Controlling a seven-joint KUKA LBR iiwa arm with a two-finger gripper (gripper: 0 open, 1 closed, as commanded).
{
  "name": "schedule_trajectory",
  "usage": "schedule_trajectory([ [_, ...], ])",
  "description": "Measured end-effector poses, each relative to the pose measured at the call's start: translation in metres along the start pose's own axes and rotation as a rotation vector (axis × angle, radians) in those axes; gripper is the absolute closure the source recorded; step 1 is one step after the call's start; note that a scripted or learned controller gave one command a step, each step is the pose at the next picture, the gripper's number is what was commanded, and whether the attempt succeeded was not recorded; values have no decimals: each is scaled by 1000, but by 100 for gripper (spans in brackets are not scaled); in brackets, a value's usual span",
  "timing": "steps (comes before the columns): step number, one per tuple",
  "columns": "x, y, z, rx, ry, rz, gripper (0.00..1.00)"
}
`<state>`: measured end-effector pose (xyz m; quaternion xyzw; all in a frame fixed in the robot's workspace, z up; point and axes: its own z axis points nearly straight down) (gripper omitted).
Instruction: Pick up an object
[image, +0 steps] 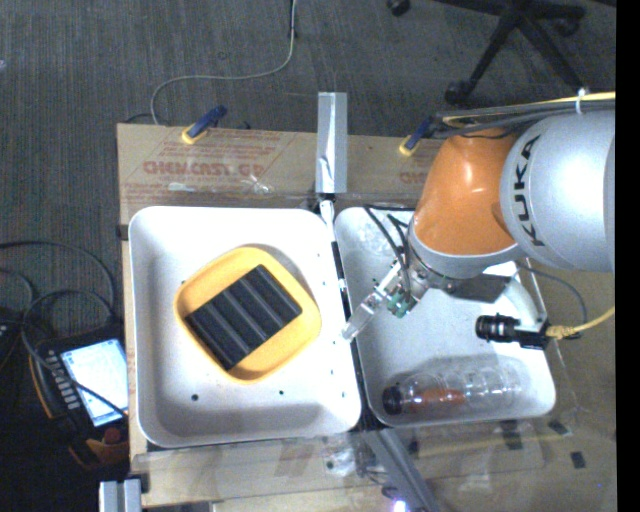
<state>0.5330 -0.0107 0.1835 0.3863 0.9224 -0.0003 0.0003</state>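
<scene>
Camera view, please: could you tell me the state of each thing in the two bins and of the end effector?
Yellow tray: lying flat in the left bin, turned at a slant, dark ribbed insert facing up.
Clear bottle: lying on its side along the near edge of the right bin, dark cap end pointing left.
End effector: low at the left edge of the right bin, nothing visibly between its fingers.
</scene>
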Motion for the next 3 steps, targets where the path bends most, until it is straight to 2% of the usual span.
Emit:
schedule_trajectory([
  [1,-93,5,0,2,-2,351,0],
  [2,-133,-2,73,2,-1,287,0],
  [3,-128,49,-1,1,-2,576,0],
])
